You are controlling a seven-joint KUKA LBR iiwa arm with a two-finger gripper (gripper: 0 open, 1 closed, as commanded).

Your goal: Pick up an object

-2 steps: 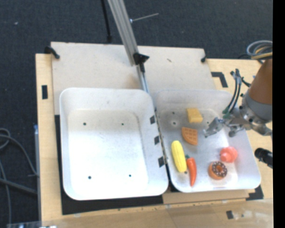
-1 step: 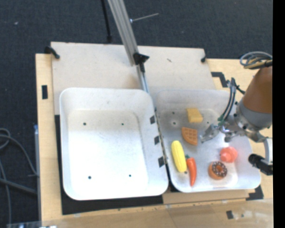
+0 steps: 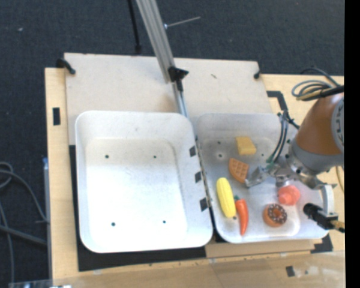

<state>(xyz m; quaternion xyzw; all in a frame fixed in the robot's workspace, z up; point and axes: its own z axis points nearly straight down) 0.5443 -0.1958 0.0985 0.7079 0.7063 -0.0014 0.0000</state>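
Tool low in the right bin, among toy food

The tool (image 3: 261, 176) hangs beside the waffle (image 3: 239, 169), its grip state impossible to tell. Nearby lie a pink piece (image 3: 288, 194), donut (image 3: 275, 215), carrot (image 3: 242, 215) and corn (image 3: 225, 197). Approach step, I judge; next comes centring over one item.

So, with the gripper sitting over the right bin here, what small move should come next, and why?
Probably a short drop toward the waffle. The gripper hangs just right of it with nothing visibly between its fingers, and the waffle lies apart from the corn and the cheese block.
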